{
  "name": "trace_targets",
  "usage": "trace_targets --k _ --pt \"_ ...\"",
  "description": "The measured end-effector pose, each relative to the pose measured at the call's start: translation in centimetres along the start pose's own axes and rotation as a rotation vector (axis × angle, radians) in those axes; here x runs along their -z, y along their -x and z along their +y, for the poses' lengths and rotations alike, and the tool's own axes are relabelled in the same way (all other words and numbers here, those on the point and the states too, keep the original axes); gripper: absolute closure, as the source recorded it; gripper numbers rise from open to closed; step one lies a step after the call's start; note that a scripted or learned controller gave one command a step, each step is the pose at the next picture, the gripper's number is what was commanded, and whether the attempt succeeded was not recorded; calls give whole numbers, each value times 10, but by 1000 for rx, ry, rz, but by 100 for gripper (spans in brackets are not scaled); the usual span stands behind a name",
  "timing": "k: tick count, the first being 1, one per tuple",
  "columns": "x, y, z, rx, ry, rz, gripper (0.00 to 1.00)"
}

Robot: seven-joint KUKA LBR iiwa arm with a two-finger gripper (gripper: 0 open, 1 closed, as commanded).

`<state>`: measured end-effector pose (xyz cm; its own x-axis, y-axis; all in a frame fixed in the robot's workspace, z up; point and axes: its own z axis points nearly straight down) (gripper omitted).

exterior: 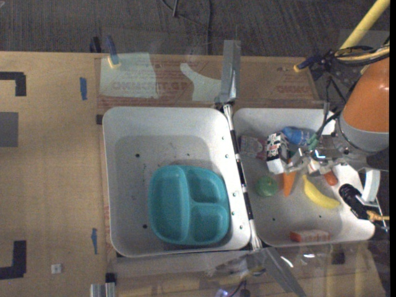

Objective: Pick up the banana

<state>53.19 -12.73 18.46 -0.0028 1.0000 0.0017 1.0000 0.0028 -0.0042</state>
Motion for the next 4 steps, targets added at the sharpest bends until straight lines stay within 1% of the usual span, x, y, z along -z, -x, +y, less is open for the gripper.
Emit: trace_targets --k 1,2,3,4 --pt "-73 77 -4 -36 0 0 0" --pt "-56 85 -29 -112 0 1 0" --pt "-97 71 -29 -99 9 -3 0" --pt "-87 75 -28 -104 13 -9 100"
